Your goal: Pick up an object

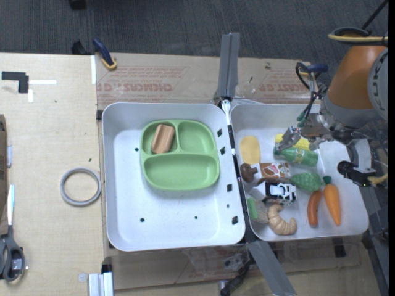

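Right white bin (361, 224), near to far: tan plastic croissant (283, 222), two orange toy carrots (332, 203), yellow-green toy corn cob (296, 151); gripper (297, 135) just above the corn, fingers' state cannot tell; left bin: green divided plate (181, 174)

Grey arm (361, 85) low at right, pincer (303, 134) seemingly angled left

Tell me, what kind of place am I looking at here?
Probably a robotics lab or test bench. A grey and orange robot arm reaches over two white bins, toy food such as a carrot lies in one, and scissors and tape roll sit on the bench.
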`<state>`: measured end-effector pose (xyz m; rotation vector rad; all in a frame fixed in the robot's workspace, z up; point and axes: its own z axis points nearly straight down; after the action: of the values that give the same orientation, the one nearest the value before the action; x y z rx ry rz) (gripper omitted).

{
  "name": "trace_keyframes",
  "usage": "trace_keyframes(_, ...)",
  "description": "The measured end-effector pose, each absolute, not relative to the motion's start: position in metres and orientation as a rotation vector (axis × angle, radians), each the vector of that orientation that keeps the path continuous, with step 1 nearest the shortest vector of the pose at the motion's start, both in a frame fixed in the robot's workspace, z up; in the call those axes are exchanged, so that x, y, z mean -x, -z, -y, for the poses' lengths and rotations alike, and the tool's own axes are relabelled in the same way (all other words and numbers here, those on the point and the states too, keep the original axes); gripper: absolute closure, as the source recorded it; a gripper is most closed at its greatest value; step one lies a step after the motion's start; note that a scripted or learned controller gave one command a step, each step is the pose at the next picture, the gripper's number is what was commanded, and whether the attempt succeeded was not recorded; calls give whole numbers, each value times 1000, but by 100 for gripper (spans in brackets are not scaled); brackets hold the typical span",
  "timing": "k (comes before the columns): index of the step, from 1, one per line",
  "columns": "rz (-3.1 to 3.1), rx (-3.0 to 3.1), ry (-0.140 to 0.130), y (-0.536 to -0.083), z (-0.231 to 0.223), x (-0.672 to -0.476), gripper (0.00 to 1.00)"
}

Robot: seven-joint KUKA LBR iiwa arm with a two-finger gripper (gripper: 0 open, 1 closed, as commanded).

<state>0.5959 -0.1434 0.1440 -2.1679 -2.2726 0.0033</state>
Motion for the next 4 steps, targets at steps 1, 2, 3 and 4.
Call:
trace_keyframes(1, 2318, 2118, -2, -91, 171, -602, 0)
trace_keyframes(2, 2317, 2122, -1, -101, 172, -603, 100)
trace_keyframes(3, 2317, 2122, -1, -101, 172, -603, 0)
trace_keyframes(4, 2630, 1717, -3, -91, 163, -633, 0)
